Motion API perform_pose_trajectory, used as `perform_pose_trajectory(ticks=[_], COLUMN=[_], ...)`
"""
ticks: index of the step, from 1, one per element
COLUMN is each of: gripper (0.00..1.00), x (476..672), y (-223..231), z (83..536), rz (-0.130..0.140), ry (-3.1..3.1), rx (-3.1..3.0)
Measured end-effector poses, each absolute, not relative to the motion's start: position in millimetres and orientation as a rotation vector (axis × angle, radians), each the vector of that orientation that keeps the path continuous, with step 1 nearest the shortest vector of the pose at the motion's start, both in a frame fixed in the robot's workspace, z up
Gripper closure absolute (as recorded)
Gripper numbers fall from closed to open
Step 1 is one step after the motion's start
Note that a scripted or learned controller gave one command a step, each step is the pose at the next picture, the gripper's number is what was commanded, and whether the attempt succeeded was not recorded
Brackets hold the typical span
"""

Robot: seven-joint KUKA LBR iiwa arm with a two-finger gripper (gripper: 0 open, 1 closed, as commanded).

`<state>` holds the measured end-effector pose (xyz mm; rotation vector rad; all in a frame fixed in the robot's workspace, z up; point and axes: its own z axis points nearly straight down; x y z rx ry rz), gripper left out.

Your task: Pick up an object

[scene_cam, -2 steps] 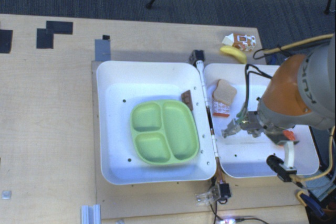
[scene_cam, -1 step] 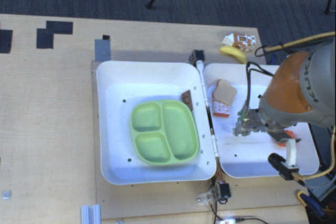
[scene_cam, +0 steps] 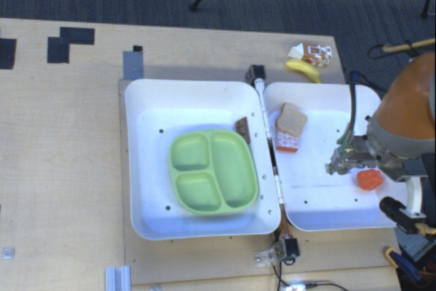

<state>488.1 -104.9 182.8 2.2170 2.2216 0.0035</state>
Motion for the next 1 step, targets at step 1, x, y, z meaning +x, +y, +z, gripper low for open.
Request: perform_pose_trajectory(ticks=[1], gripper=[1.0], x=[516.1], y=[-97.0], z=[192.3], rz=[0.003], ry=[2.226], rx=[2.214])
